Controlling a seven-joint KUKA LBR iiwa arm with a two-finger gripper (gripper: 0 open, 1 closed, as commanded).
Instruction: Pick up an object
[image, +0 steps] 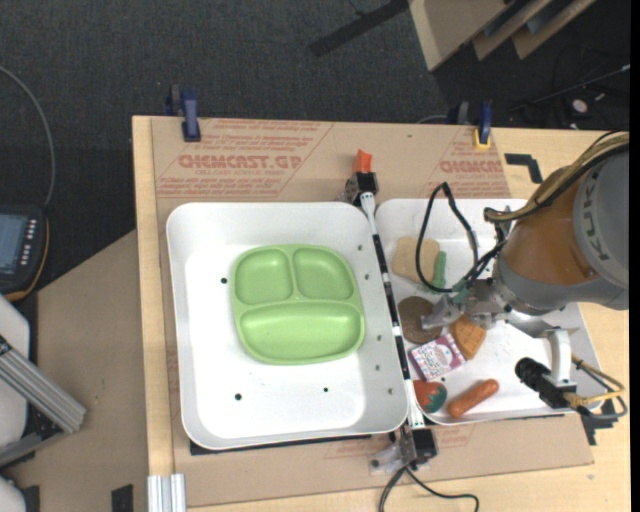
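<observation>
Bench: brown cardboard-covered top (300, 140) on dark carpet, clamped at the upper edge
Left bin (200, 390): shallow white plastic; a smooth green three-compartment plate (297, 303) lies at centre frame
Right bin (545, 395): small food-like items are crowded at its left side
Gripper (437, 318): lowered among these; finger spread cannot be told
Candidates: tan ridged piece (468, 335) just right of the gripper, patterned pink packet (437, 355) just below; orange-red sausage (472, 397) lower, long axis slanting up-right

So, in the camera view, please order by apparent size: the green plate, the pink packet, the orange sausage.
1. green plate, clearly the largest.
2. and 3. pink packet and orange sausage look about alike in size, so I would not rank them.
</observation>
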